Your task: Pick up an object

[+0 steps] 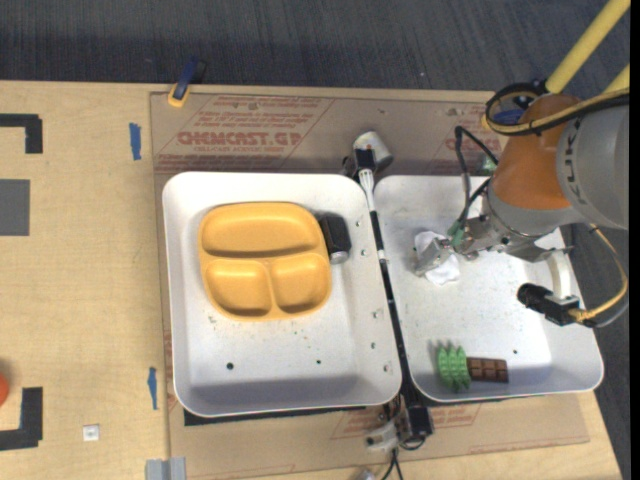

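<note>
Brightness: we see an evenly lit bench, bright on the two white bins, dim on the dark floor along the top.
Light source: we read it as overhead and diffuse.
Shadows: we spot soft, short ones under the yellow tray [266, 258] and beside the green block [452, 366].
Glare: we catch a mild sheen on the left bin [190, 268] rim.
Sharpness: we find the arm [570, 168] slightly soft, and small things grainy.

Wooden bench [80, 298], cardboard sheet [260, 128] on it, left bin [185, 298], right bin [560, 363] side by side
</note>
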